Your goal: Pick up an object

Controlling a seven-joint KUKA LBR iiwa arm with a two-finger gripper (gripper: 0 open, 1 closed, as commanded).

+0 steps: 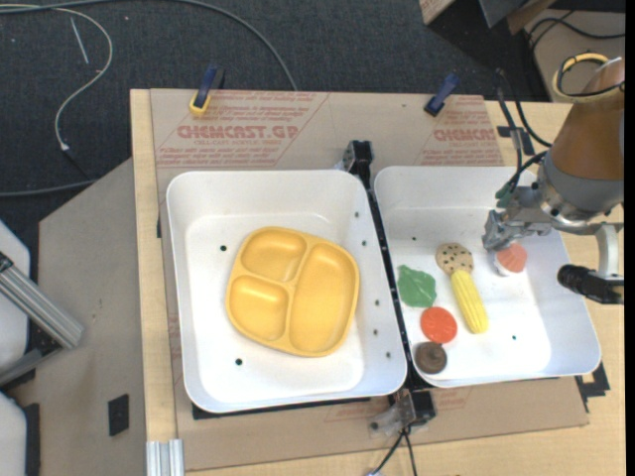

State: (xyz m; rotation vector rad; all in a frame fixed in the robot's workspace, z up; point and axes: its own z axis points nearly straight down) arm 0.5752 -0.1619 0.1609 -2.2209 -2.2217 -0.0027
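A: Gripper point(509, 238) is hovering over the small pinkish-red round toy point(512, 259) in the right white bin point(566, 355), arm point(585, 157) reaching in from the right. Grip state?

B: Can't tell, it's hiding it. Toy's sitting directly under the tool, just beside the yellow plastic corn cob point(469, 300). Should be descending straight, centred, w/o nudging the corn.

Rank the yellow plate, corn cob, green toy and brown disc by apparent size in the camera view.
1. yellow plate
2. corn cob
3. green toy, close to the corn in area, so that order is unsure
4. brown disc
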